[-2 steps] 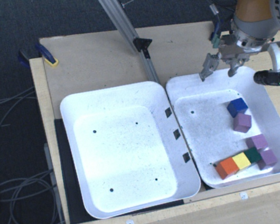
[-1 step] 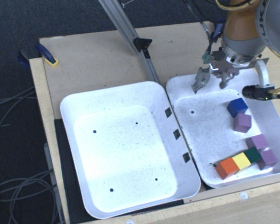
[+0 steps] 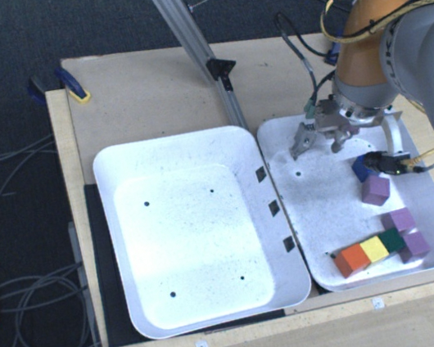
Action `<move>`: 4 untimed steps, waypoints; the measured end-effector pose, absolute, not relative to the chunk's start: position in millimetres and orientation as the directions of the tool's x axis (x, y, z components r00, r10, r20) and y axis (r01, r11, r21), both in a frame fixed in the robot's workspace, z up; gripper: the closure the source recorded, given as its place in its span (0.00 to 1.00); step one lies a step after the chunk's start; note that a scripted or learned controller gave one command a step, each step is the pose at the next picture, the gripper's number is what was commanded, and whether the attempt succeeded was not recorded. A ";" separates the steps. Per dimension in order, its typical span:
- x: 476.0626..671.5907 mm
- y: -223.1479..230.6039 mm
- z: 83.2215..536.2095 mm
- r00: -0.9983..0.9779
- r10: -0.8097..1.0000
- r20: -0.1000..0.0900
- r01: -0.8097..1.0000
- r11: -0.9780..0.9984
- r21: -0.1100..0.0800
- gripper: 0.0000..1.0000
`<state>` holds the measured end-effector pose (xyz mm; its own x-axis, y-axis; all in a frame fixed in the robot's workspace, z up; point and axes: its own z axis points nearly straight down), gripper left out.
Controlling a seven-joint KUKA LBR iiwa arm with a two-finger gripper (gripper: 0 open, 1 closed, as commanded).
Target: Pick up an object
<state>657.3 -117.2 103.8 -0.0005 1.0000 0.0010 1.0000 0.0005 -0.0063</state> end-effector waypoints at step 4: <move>637.6 -73.5 212.9 -0.005 1.000 0.002 1.000 0.005 -0.003 1.00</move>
